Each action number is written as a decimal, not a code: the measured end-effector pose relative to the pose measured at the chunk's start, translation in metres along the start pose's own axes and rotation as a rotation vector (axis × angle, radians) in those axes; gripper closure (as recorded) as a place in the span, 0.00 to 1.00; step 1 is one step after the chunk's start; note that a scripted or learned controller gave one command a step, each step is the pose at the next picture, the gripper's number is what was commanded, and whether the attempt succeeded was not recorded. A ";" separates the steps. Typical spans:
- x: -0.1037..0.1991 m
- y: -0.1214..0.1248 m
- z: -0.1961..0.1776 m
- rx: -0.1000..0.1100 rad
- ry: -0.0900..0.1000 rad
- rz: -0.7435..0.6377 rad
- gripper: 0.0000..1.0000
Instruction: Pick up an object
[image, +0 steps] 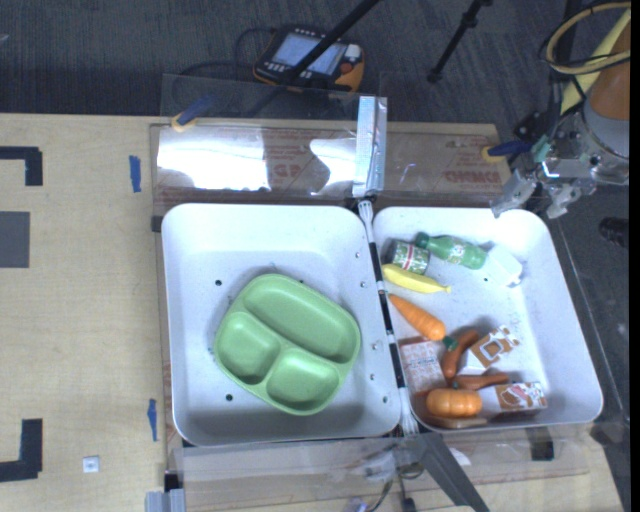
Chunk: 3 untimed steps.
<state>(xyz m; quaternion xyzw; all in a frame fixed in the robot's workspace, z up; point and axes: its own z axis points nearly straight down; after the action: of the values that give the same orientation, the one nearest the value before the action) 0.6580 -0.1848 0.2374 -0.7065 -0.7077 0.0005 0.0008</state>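
Note:
The right bin (565, 300) holds several toy foods. A green bottle (452, 250) and a small green can (410, 257) lie at its far side, with a yellow banana (415, 282) and an orange carrot (418, 317) just below them. Nearer the front are a red sausage (460, 350), an orange round fruit (452, 403) and two small cartons (497, 345) (520, 397). My gripper (528, 202) hangs above the bin's far right corner, apart from all the items. It is open with nothing between its fingers.
The left bin (190, 300) holds a green divided plate (288, 343). A clear panel with a metal post (368, 145) stands behind both bins. A handheld controller (305, 55) lies on the floor beyond.

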 end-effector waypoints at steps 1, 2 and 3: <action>0.029 0.009 0.125 -0.001 0.000 -0.113 0.00; 0.046 0.010 0.094 -0.006 -0.003 -0.373 0.00; 0.015 0.001 0.151 -0.004 -0.001 -0.318 0.00</action>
<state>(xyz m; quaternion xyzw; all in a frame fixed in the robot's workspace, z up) 0.6589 -0.1698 0.0864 -0.5855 -0.8107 -0.0006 -0.0012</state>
